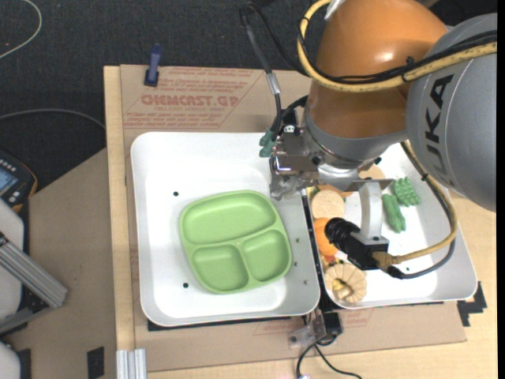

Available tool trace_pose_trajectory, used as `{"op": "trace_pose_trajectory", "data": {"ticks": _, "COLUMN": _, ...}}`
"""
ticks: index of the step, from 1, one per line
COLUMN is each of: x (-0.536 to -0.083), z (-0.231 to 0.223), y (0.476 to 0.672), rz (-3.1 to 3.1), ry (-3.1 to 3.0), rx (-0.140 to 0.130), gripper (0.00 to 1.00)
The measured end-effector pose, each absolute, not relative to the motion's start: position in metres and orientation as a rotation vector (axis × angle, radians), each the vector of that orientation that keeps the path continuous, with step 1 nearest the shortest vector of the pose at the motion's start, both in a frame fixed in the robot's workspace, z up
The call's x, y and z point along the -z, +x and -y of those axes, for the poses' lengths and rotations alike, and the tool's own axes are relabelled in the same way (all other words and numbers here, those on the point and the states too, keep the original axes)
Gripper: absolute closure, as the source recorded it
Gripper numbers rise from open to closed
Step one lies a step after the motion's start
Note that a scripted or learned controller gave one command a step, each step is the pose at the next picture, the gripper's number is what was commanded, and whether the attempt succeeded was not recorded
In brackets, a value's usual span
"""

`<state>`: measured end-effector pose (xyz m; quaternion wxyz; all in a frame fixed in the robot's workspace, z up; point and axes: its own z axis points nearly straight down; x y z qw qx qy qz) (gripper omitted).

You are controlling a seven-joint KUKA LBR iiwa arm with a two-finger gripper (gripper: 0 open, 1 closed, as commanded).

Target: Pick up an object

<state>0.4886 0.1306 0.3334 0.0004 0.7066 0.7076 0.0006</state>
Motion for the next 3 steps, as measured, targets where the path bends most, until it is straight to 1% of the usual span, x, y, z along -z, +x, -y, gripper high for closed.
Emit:
{"op": "trace_pose_trajectory", "data": {"ticks": 1, "x": -0.506, "z": -0.166, "y": 0.480, "rz": -2.222, "ry": 2.210, "rx": -0.032, "gripper": 1.00}}
{"op": "trace_pose_trajectory", "data": {"ticks": 2, "x": -0.428, "z": -0.134, "y": 0.479, "rz": -2.219, "ry": 2.229, "rx": 0.013, "gripper": 1.00}}
{"op": "trace_pose_trajectory", "data": {"ticks": 3, "x": -0.336, "z": -0.086, "y": 0.478, "rz": -2.218, "ry": 2.232, "rx": 0.016, "gripper": 1.00}}
